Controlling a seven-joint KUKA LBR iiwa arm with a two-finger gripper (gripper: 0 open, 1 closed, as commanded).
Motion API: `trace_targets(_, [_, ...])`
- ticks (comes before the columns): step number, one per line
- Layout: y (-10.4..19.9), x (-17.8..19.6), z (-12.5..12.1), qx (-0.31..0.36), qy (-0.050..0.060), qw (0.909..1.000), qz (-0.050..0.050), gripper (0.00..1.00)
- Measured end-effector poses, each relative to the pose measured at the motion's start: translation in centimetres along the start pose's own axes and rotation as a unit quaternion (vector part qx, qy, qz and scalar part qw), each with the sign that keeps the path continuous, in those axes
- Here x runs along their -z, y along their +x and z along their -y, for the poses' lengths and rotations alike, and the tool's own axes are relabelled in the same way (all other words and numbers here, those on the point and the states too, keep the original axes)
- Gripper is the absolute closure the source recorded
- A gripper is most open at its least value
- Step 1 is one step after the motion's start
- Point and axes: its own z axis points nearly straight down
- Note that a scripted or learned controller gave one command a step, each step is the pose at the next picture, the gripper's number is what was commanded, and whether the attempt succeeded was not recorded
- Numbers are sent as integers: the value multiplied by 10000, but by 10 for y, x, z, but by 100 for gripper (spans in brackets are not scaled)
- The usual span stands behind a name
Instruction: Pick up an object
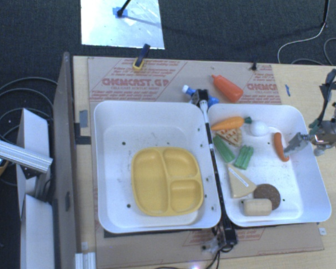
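gripper point(300, 142) at right bin's point(316, 203) right edge, fingers' state not possible to tell. nearest object: red sausage point(278, 146) just left of gripper, long axis running top to bottom.

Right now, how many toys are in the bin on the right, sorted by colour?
Orange: 2, the carrot and the hot dog
Green: 2, two green pieces
White: 1, a ball
Yellow or tan: 3, a waffle piece, a cheese wedge and a bread roll
Brown: 1, a round cookie
Total: 9
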Motion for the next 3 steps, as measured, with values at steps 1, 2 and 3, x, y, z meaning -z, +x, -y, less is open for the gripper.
trace_targets(1, [38,-94,-35,27,31,10000,-18,0])
trace_targets(2, [48,-162,-131,-15,-3,10000,5,0])
trace_targets(3, [60,-172,-160,15,111,9999,59,0])
